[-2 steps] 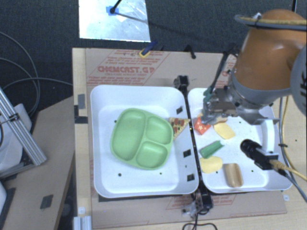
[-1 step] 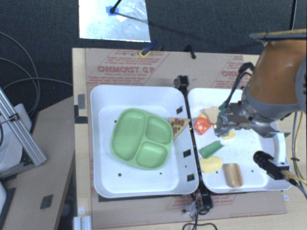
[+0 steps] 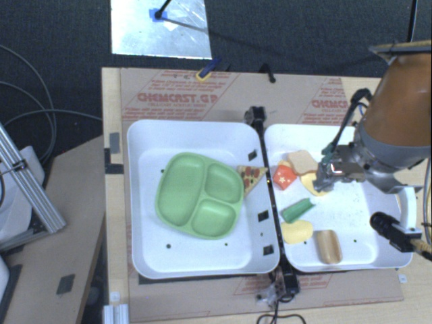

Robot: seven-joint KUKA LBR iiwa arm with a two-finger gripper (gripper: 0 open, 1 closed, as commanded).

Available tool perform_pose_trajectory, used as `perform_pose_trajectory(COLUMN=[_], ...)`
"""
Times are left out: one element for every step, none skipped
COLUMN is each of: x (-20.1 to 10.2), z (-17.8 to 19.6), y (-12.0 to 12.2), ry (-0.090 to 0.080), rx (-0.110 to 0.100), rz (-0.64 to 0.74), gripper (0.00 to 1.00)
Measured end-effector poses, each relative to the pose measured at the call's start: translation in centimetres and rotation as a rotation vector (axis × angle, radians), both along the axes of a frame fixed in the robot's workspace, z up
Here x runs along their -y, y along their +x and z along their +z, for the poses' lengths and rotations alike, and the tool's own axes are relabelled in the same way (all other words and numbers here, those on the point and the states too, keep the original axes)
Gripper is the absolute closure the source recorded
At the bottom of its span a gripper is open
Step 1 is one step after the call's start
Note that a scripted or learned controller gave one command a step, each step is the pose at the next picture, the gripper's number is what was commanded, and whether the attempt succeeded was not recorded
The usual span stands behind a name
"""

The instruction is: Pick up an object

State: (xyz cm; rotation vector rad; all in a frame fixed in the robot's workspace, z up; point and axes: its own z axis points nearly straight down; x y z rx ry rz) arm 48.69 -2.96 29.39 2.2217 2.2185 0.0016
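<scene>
My gripper (image 3: 326, 181) hangs over the right bin (image 3: 351, 260), low above a yellow piece (image 3: 310, 183) near the bin's middle. Just left of it lie a red cube (image 3: 284, 177) and a tan bread slice (image 3: 302, 160). Closer to the front edge are a green piece (image 3: 296, 210), a pale yellow piece (image 3: 298, 231) and a brown bread-like block (image 3: 329, 246). Nothing is visibly held between the gripper's parts.
The left bin (image 3: 145, 181) holds a green divided plate (image 3: 200, 194) and a pizza slice toy (image 3: 250, 177) at its right side. A black divider (image 3: 268, 187) runs between the bins. The arm's grey and orange body (image 3: 398, 113) covers the right bin's far right part.
</scene>
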Motion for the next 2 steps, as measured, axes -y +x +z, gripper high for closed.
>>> perform_pose_trajectory(x=[-0.8,-3.8], z=[-10.6,-7.6], y=[-0.2,0.1], ry=[0.001,0.002], rx=[-0.01,0.002], rz=[0.002,0.008], gripper=[1.0,1.0])
